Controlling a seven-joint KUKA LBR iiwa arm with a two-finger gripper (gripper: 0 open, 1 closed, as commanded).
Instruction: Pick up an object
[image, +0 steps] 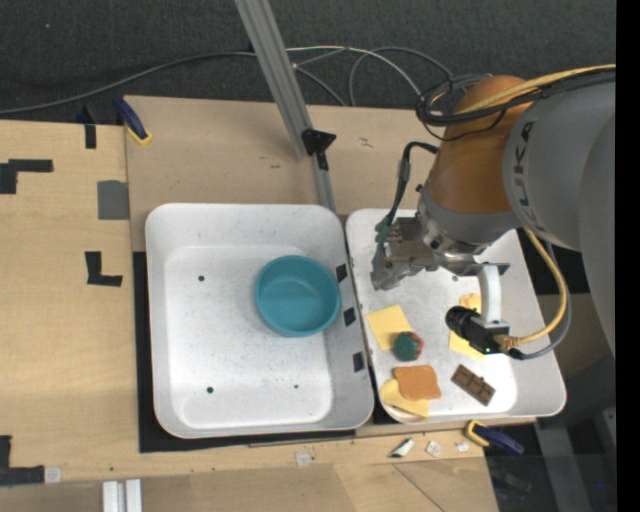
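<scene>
From my desk I saw the left bin (180, 300) holding just a teal bowl (296, 295). In the right bin (535, 395) lay a yellow block (389, 323), a green ball (407, 346), an orange slab (417, 381) and a brown bar (472, 384). The gripper (392, 272) hovered above the block; its opening I couldn't tell. The block looked light and stiff: I'd pinch its flat edges.

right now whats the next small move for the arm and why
Probably ease the gripper toward the camera and down onto the yellow block. The gripper sits over the far part of the right bin with nothing seen in it, and that block is the nearest object, with the green ball beside it.
</scene>
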